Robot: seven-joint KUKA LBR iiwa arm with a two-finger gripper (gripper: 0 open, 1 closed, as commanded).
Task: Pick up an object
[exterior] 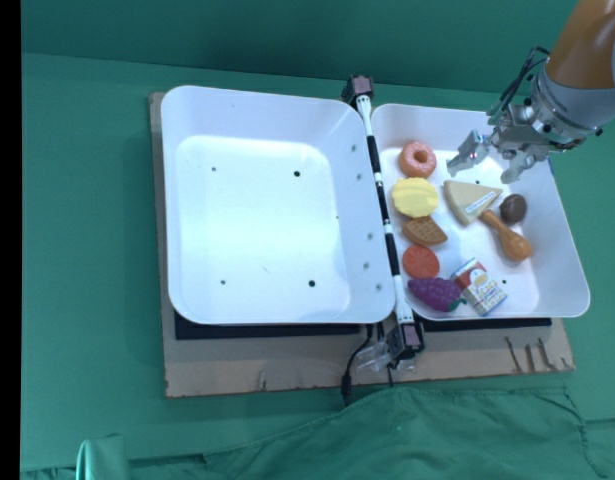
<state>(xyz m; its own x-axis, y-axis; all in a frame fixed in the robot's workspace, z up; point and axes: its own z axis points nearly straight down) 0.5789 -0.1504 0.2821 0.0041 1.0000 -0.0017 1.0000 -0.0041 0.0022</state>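
Note:
The right bin holds several toy foods: a pink donut, a yellow piece, a waffle, a red disc, purple grapes, a small carton, a cheese wedge, a drumstick and a brown ball. My gripper hangs open above the bin's far right part, just above the cheese wedge, with nothing between its fingers.
The left bin lies beside the right one, split from it by a white bar. Both rest on a cardboard sheet on green cloth. The arm comes in from the upper right.

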